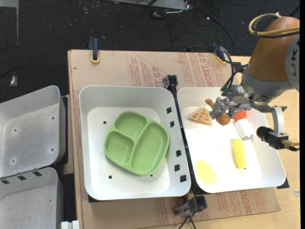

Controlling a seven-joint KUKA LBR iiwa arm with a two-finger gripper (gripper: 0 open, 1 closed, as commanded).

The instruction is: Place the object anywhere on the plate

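Observation:
A green three-compartment plate (137,143) lies in the middle of the left bin (93,98), with nothing on it. My gripper (222,109) hangs low over the back of the right bin (269,174), directly above a brown drumstick-like piece (222,119). A tan pizza-slice wedge (200,116) lies just left of it. I cannot see anything held. The arm's orange band (271,51) rises at the upper right.
A yellow corn cob (238,152), a pale yellow oval piece (206,171) and a red and white item (242,126) also lie in the right bin. A black divider (180,137) runs between the bins. A white lid (29,123) lies off to the left.

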